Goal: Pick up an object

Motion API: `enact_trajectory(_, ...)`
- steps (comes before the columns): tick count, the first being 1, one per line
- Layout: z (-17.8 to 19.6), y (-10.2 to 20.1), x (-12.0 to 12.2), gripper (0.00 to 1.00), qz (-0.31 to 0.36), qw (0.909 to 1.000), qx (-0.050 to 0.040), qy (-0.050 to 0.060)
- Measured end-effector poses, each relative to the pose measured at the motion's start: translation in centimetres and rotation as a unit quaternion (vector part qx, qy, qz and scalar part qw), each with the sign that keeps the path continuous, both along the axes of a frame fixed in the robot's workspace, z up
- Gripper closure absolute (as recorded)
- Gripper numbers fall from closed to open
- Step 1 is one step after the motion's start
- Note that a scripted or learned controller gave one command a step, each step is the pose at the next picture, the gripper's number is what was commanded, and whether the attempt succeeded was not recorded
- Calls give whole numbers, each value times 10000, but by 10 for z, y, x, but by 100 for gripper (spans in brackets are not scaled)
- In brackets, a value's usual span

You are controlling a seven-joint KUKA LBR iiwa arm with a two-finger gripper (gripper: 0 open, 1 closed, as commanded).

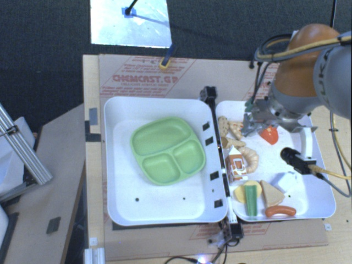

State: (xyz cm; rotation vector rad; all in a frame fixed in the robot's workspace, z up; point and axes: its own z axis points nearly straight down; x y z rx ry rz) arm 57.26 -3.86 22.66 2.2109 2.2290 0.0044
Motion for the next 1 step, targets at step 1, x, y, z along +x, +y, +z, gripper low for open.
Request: enact_trajectory(1, -7, 51, 25, 100, 8, 10000, 2, 4)
